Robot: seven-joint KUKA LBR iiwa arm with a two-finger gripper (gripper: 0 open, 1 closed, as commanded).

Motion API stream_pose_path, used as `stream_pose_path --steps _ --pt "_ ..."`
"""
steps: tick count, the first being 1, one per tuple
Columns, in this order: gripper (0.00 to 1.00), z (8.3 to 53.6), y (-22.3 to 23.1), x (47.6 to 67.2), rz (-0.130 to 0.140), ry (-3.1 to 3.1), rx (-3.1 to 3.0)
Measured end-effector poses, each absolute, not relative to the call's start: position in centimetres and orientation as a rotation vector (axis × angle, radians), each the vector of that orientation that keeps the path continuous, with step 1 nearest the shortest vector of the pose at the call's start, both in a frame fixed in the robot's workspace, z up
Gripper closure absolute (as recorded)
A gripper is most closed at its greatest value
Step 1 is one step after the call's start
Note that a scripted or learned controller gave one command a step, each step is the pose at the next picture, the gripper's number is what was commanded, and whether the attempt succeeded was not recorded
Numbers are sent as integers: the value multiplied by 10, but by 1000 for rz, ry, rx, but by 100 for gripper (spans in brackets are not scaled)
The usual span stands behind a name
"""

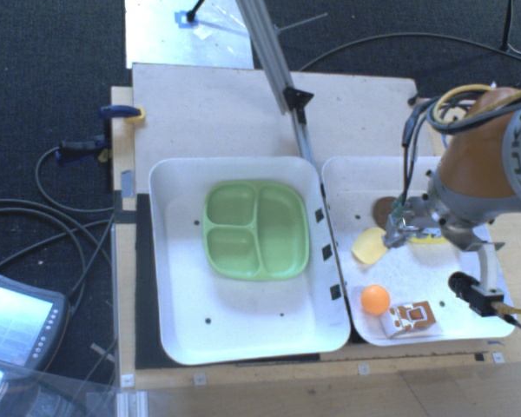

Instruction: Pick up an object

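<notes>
A pale bench (243, 111) carries two shallow white bins side by side. The left bin (178, 320) holds a green divided plate (256, 230), lying flat near its middle with three compartments facing up. The right bin (365, 181) sits close against it, and the grey arm (491, 159) with its orange band reaches over this bin from the right. The gripper (398, 229) hangs low over the bin's upper middle, just beside a flat yellow piece (368, 247) — whether its fingers are spread or pressed together cannot be told from this angle. A dark brown round thing (383, 210) lies partly hidden behind the gripper. Nearer the front edge sits a small brown-and-white box (411, 318), and touching its left side — an orange ball (375, 300). A thin yellow strip (428, 239) shows under the wrist.
</notes>
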State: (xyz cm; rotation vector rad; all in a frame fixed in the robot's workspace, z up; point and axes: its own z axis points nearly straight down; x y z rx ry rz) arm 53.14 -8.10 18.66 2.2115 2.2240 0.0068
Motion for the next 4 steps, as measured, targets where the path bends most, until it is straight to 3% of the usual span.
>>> stream_pose_path --steps 1,4 --pt "100 241 -81 534 8 2223 2210" --pt "100 226 77 550 4 2234 2209"
